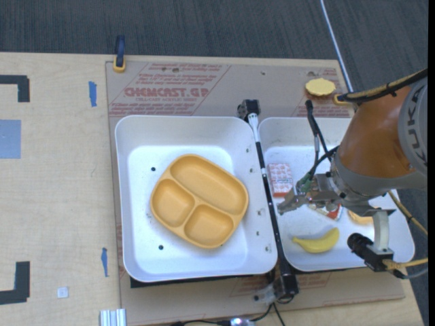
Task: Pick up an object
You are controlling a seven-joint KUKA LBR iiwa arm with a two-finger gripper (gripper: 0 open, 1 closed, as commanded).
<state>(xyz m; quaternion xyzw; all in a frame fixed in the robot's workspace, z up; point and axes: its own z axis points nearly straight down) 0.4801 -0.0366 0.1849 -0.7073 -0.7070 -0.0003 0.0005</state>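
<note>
My gripper (292, 201) hangs low over the left-middle of the right bin (297, 129), reaching in from the right below the orange wrist band. A yellow banana (317, 241) lies just below it near the bin's front wall. A small white packet with red print (279, 178) lies just above it, against the bin's left wall. A red and white item (332, 211) and an orange-yellow piece (360, 216) peek out from under the wrist. Nothing can be seen held.
The left bin (129, 182) holds a yellow three-compartment plate (198, 200). A black clamp (249, 107) sits at the back where the bins meet. A yellow disc (320, 87) lies on the cardboard behind the right bin. Cables trail around the wrist.
</note>
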